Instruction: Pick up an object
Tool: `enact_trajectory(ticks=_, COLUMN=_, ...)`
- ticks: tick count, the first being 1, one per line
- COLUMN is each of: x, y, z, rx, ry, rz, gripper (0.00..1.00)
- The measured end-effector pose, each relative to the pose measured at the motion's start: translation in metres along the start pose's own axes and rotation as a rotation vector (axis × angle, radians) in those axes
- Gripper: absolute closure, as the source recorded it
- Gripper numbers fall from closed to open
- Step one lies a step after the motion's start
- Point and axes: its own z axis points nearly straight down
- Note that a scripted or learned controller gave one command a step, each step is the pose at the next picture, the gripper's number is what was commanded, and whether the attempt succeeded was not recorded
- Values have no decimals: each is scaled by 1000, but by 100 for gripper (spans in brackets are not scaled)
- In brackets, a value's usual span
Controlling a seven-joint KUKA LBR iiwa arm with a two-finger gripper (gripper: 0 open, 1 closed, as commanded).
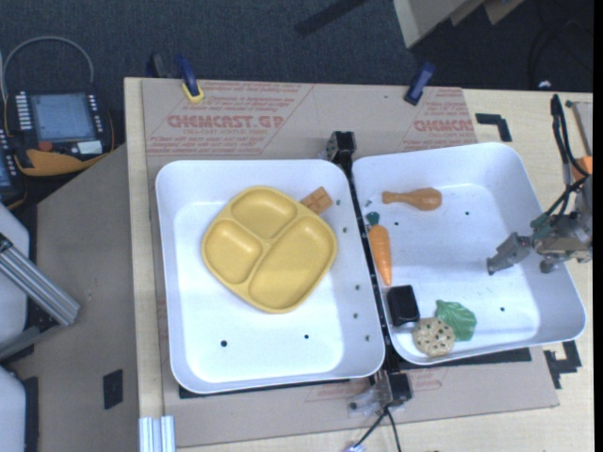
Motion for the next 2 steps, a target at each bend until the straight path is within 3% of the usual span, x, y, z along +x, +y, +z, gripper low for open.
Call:
enact_trajectory(ticks=1, x=0, y=3, z=-6, rx=-12, ry=-4, rz=-4, gripper=0)
enact_trajectory(ticks=2, x=7, y=-5, z=48, rx=-6, ry=0, rz=-5, gripper=0)
